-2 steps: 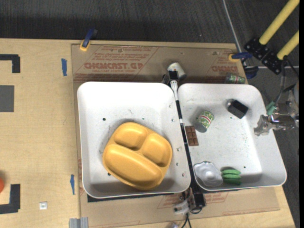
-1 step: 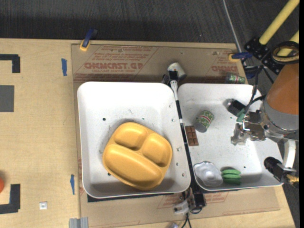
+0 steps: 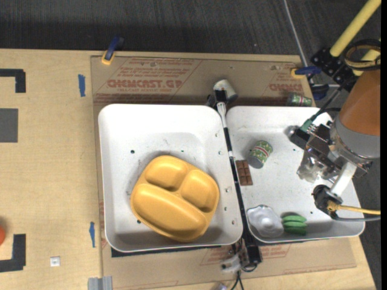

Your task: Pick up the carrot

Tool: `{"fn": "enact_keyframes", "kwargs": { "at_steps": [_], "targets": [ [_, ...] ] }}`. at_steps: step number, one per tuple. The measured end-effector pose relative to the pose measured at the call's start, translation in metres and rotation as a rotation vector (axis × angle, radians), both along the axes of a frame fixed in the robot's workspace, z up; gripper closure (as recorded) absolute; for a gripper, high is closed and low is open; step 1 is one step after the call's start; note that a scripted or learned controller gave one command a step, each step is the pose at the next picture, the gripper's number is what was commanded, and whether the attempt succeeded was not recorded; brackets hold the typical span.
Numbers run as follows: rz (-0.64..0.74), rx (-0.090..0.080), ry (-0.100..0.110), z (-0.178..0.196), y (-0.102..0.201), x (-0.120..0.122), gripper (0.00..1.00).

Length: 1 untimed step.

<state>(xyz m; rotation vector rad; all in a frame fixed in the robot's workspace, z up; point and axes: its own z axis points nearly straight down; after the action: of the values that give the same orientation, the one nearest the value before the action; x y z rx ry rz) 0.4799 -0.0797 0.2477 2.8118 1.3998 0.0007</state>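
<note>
Bench (image 3: 48, 162), cardboard sheet on top, 2 white bins side by side. Left bin (image 3: 121, 132) holds 1 large yellow lobed item (image 3: 175, 197), loaf-like, taking up most of its floor. Right bin (image 3: 278, 125) holds the small things. Arm (image 3: 366, 110) reaches in from the right, orange band above the grey wrist. The gripper (image 3: 311, 167) sits over the right half of the right bin, low over the floor. Gripper opening: cannot tell, since the tip is a blur of metal and clear parts, and nothing can be seen held in it. Small items in the right bin, in falling size: crumpled clear plastic piece (image 3: 264, 219) at the near wall, green-and-white can (image 3: 261, 152) lying tilted near mid-bin, green ribbed piece (image 3: 294, 223) just beside the plastic, brown block (image 3: 243, 173) against the divider. Carrot: no plainly carrot-shaped thing can be made out. Best candidate in reach is the green ribbed piece, possibly a leafy top. It lies toward the near wall and slightly left of the gripper, near it but apart, with its long axis roughly along that wall. 1 orange scrap (image 3: 2, 235), cut by the frame edge, lies well apart on the bench, beyond the left bin. Judgement: target must be confirmed before any descent.
</note>
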Motion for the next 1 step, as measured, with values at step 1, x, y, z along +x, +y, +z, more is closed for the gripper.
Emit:
{"fn": "enact_keyframes", "kwargs": {
  "at_steps": [1],
  "targets": [
    [-0.276,0.0,0.0,0.0047,0.0122,-0.0001,1.0]
  ]
}}
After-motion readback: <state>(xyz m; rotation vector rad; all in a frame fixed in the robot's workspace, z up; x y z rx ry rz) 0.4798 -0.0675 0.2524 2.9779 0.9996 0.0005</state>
